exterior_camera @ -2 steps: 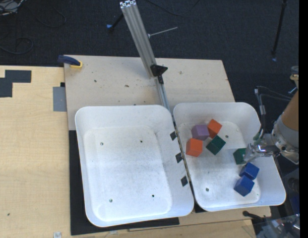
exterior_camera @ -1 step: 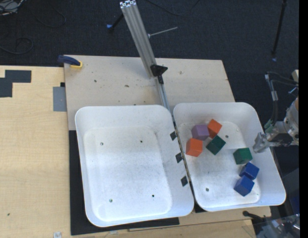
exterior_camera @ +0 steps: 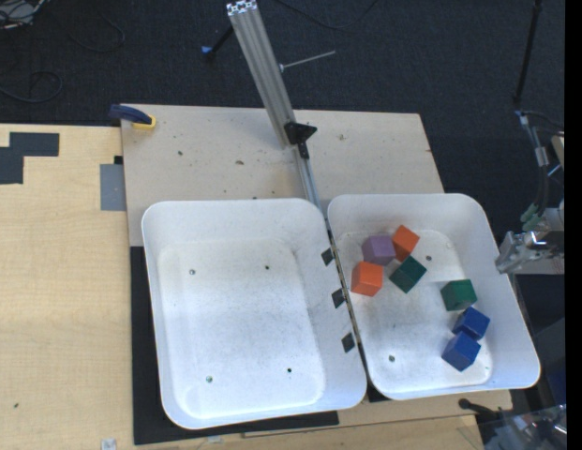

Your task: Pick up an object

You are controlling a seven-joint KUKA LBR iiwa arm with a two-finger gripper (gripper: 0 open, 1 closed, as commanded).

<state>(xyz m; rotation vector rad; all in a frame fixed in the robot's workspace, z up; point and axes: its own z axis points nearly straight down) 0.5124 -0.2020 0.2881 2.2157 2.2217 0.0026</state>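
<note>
In the right bin (exterior_camera: 501, 364) seven small blocks lie on the white floor. A purple block (exterior_camera: 377, 248) sits near the middle of the bin's upper part, touching an orange block (exterior_camera: 405, 242) on its right side. Just below the purple one there is a second orange block (exterior_camera: 367, 277), and beside it to the right a dark green block (exterior_camera: 408, 274), turned at an angle. Further to the right lies another green block (exterior_camera: 457, 294), and below it two blue blocks, one (exterior_camera: 472, 322) just above the other (exterior_camera: 461, 351), close to the bin's right wall. All these blocks are apart from the gripper (exterior_camera: 532, 251), which is seen at the right edge of the view, outside the bin and beyond its right rim, at about the height of the green blocks. It is grey and partly cut off, so I cannot tell how it stands. The left bin (exterior_camera: 178, 223) stands beside the right one, with a metal bar (exterior_camera: 267, 73) rising behind them.
</note>
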